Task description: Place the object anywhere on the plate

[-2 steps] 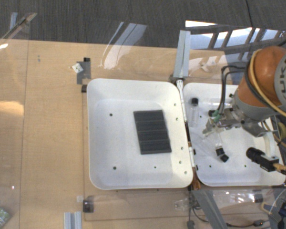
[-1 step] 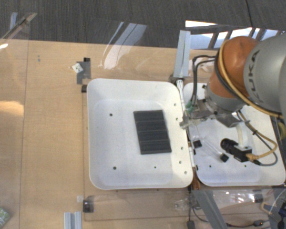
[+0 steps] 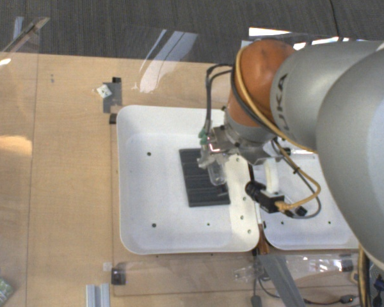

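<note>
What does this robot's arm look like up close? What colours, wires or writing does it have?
The big rounded grey metal arm carries dark lettering and a glossy orange band above the wrist. Thin black and yellowish cables loop beside the small pale two-finger gripper.

the big grey arm (image 3: pixel 345 139) with its orange band (image 3: pixel 262 75) leans in from the right over the left white bin (image 3: pixel 147 216). its gripper (image 3: pixel 212 165) hangs right over the near-right part of a dark ribbed plate (image 3: pixel 198 184), which lies flat toward the right side of that bin. something clear and small sits at the fingertips; i can't tell if it's gripped. the right bin (image 3: pixel 307 235) is mostly hidden under the arm, with a black cable (image 3: pixel 269 200) looping over it.
</note>
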Robot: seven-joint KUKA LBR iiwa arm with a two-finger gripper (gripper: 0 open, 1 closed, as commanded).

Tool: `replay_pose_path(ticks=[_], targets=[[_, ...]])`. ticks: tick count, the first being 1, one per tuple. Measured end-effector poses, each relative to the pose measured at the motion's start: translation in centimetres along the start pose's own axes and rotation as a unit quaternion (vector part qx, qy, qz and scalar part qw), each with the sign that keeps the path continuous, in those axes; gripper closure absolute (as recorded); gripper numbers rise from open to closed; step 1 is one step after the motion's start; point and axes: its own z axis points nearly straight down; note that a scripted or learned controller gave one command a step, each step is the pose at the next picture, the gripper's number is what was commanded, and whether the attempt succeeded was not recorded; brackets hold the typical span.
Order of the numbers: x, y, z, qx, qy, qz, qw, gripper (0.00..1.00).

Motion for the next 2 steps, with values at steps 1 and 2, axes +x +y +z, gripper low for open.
replay_pose_path(ticks=[1,2], targets=[[6.1,1.7,2.2,0.0,0.0,-0.124,0.9923,1.0],[11.0,8.1,0.7,0.001,0.0,0.019,0.9998,1.0]])
